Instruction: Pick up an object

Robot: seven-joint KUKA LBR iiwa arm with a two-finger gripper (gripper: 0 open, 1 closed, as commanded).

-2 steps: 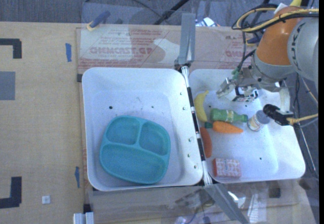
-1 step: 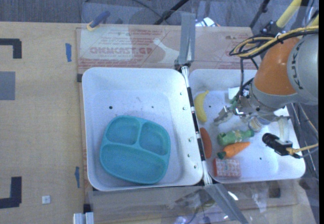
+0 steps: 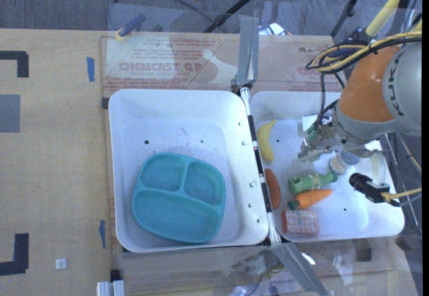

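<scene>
Nothing lifted yet: grey arm's gripper [image 3: 315, 144] low over the right white bin [image 3: 385, 221], fingers' state impossible to tell. Within reach there: one yellow banana [image 3: 267, 139], one red sausage-shaped piece [image 3: 272, 187], one green vegetable [image 3: 310, 182], one orange carrot [image 3: 312, 199], one pink block [image 3: 301, 222]. Left white bin [image 3: 127, 114]: one teal divided plate [image 3: 179, 197].
</scene>
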